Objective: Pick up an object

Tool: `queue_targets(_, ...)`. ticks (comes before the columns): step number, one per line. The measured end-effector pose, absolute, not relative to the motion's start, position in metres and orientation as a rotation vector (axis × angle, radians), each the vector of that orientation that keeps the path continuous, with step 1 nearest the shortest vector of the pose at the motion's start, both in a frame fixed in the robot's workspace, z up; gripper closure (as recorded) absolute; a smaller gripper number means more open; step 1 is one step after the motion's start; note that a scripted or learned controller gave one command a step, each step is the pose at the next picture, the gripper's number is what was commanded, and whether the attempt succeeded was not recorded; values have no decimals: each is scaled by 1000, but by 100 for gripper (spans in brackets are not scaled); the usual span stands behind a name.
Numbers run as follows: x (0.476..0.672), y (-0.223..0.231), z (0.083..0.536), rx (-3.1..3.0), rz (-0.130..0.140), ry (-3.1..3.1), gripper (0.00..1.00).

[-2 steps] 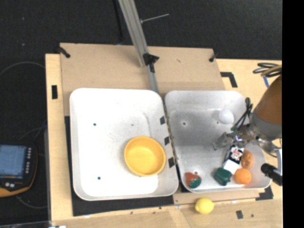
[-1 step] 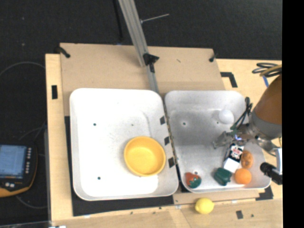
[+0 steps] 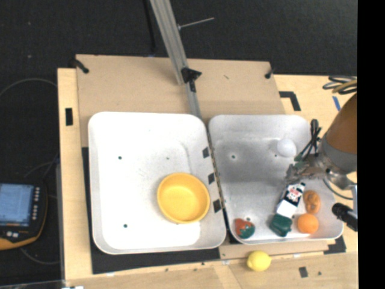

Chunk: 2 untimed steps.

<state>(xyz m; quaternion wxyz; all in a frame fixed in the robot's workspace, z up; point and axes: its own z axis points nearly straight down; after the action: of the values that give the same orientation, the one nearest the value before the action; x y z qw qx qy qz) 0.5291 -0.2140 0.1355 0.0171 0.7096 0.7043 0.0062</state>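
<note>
My gripper (image 3: 299, 172) hangs low over the right side of the right bin (image 3: 252, 131), just above a small white bottle with a red and black label (image 3: 290, 200). Whether it touches the bottle I cannot tell. Beside the bottle lie a brownish-orange lump (image 3: 312, 201), an orange ball (image 3: 308, 223) and a dark green block (image 3: 280, 224). A red strawberry-like toy (image 3: 243, 226) sits at the bin's front left. A white ball (image 3: 284, 146) rests behind the gripper.
A yellow bowl (image 3: 183, 197) stands in the left bin (image 3: 120, 137), near its front right. A yellow lemon (image 3: 258, 261) lies on the bench in front of the right bin. A metal pole (image 3: 171, 35) slants up behind the bins.
</note>
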Motion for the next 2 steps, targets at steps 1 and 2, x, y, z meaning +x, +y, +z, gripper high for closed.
queue_targets(1,535,-214,180,2213,4,2220,100)
queue_targets(2,539,-224,240,2212,4,2219,100)
